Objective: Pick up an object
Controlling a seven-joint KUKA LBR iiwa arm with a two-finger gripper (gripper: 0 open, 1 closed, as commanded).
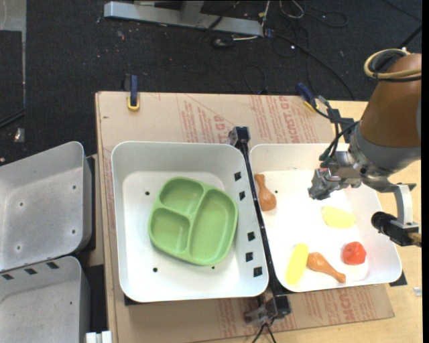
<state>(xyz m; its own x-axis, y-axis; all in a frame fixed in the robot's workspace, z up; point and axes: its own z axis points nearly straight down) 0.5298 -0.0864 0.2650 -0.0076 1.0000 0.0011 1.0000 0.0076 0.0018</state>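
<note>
Pincer point(320, 187) above right bin point(295, 157); pale yellow lemon-shaped piece point(338, 217) just beside.

A dark speckled carpet floor point(60, 53) runs around the scene, with black cables point(281, 47) snaking across the top. A grey metal bar point(181, 19) lies up there too. The brown cardboard-covered surface point(194, 114), red print on it, is pinned by a yellow clamp point(133, 97). White perforated metal panels point(40, 201) sit at left.
</note>
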